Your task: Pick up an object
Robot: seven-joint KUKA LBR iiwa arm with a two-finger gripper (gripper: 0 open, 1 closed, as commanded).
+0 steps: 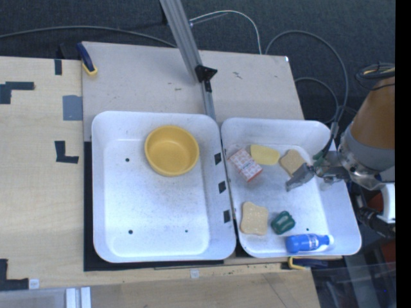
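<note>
My gripper (307, 173) hangs over the right side of the right bin (334, 201), reaching in from the right. It sits right beside a tan sponge-like block (292, 161), at that block's lower right edge. Nothing shows as held. Further left in the same bin lie a yellow soft piece (264, 154) and a pink checked box (245, 164). Nearer the front are a tan bread-like slice (253, 219), a small green object (282, 222) and a blue bottle (307, 242) on its side.
The left bin (115, 223) holds a yellow bowl (171, 150) near its back. A slanted metal pole (186, 37) runs down to the gap between the bins. Cables loop on the dark floor at the back right.
</note>
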